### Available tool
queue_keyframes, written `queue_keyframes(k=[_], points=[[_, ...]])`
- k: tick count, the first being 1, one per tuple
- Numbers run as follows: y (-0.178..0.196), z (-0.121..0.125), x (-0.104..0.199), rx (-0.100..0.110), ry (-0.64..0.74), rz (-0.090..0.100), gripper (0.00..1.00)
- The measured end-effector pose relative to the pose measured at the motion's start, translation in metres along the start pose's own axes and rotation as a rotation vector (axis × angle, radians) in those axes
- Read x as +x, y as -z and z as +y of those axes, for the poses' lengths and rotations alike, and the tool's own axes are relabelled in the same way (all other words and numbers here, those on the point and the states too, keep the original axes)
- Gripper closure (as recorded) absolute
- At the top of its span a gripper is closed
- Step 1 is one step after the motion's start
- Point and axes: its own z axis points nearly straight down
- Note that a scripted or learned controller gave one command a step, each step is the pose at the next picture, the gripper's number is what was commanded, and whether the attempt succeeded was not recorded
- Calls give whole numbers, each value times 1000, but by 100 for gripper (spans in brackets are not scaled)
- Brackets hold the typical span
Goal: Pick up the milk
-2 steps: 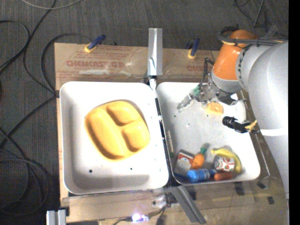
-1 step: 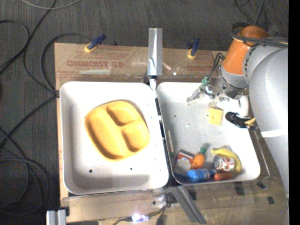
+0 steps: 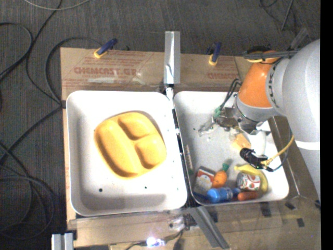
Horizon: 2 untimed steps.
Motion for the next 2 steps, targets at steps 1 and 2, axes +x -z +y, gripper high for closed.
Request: queue_keyframes(k=[1, 2], points=[[-1, 68, 35, -3, 112, 0, 0], [4, -47, 13, 7, 310, 5, 0]])
